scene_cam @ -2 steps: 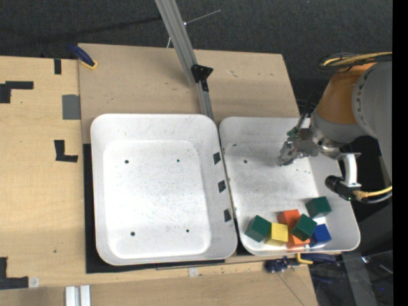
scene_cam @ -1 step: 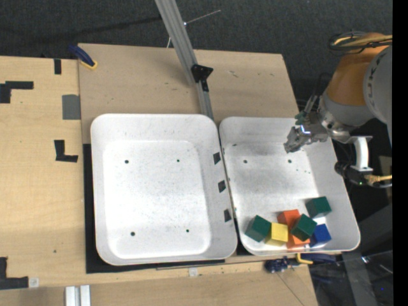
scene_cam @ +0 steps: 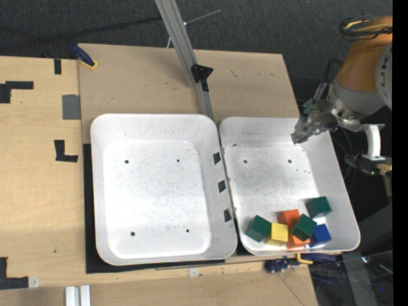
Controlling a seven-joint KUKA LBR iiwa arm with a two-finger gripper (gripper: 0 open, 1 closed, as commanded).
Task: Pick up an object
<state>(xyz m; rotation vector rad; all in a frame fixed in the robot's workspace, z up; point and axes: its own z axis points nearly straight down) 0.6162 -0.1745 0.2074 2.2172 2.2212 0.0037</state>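
Observation:
Several small blocks lie bunched in the near right corner of the right bin point(scene_cam: 268, 164): a dark green one point(scene_cam: 258, 227), a yellow one point(scene_cam: 278, 233), an orange one point(scene_cam: 290, 217), two more green ones point(scene_cam: 317, 205) point(scene_cam: 304, 225) and a blue one point(scene_cam: 321, 234). My gripper point(scene_cam: 302, 132) hangs over the far right edge of that bin, well away from the blocks. Nothing shows between its fingers, and their spread is too small and dark to read.
The left bin point(scene_cam: 156, 183) sits beside the right one, with black clips between them. A slanted metal rail point(scene_cam: 182, 37) crosses the bench behind the bins. A blue and yellow tool point(scene_cam: 83, 56) lies at the far left of the board.

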